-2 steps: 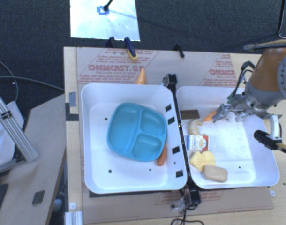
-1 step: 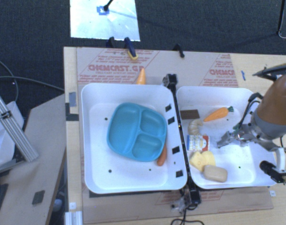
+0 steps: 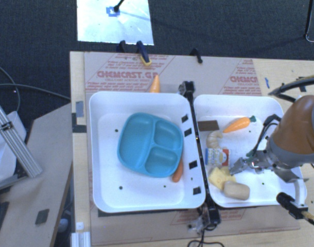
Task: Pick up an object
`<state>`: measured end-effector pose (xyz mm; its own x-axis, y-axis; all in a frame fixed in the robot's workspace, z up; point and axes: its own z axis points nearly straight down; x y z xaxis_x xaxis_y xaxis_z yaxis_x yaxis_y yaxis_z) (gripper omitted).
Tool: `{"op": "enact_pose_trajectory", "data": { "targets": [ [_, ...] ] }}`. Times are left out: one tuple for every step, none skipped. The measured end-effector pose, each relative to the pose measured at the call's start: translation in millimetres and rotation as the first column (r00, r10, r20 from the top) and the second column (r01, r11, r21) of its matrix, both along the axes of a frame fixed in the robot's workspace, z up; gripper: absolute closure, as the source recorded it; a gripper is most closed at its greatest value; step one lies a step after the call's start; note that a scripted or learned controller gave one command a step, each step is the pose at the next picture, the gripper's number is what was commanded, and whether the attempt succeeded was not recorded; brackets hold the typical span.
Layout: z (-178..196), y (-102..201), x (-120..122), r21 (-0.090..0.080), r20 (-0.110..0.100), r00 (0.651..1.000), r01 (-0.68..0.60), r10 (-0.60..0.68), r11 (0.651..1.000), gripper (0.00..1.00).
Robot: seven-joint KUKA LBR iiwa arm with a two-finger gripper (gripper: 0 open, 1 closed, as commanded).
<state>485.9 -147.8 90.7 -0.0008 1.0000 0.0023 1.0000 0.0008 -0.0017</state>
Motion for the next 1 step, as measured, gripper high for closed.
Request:
{"op": "enact_pose_trajectory", "data": {
  "targets": [
    [84.8,53.1,3.4,-0.001,0.011,1.0,-0.009,0.009,1.0,0.0]
  ]
}}
